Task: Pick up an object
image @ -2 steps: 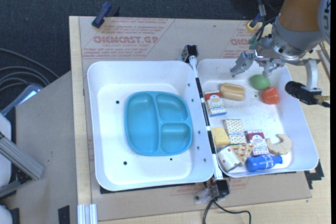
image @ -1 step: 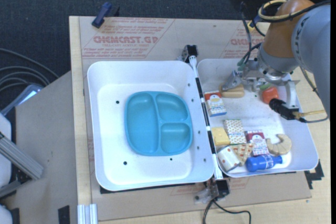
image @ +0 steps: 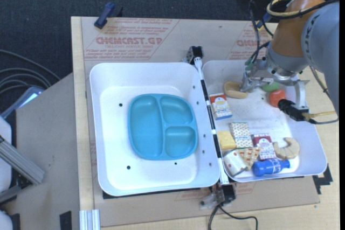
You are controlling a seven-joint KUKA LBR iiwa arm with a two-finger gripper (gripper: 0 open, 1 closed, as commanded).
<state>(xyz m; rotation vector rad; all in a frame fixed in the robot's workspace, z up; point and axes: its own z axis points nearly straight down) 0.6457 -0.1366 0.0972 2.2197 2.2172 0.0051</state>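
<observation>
Down at the back of the right bin point(image: 318, 154), the gripper point(image: 253, 81) sits low over the floor, its metal tip just beside a tan, bread-like piece point(image: 235, 90). From this slanted view, with the grey wrist and orange band crowding above, I cannot tell how the gripper is set or whether anything is caught in it.

That tan piece looks the likeliest target. It reads as a small rounded toy food, probably light, hard plastic with a smooth, slightly slippery skin; it should take a pinch across its narrow width, near the middle, without deforming. It lies flat on the bin floor close to the back wall, so there is little room on the far side.

Just right of the gripper is a red-orange rounded item point(image: 277, 97) with something green, hard to make out, behind it. Nearer the divider stands a small white carton with a red top point(image: 220, 106), boxy and stiff. Toward the front lie a patterned square packet point(image: 240, 131), a yellow wedge point(image: 226, 140), a dark red box point(image: 262, 143), a pale curved piece point(image: 288, 148) and a glossy blue bottle-shaped toy point(image: 270, 167) lying on its side, which would likely roll.

The left bin point(image: 108, 132) holds a matte turquoise divided plate point(image: 161, 126) with three compartments.
</observation>
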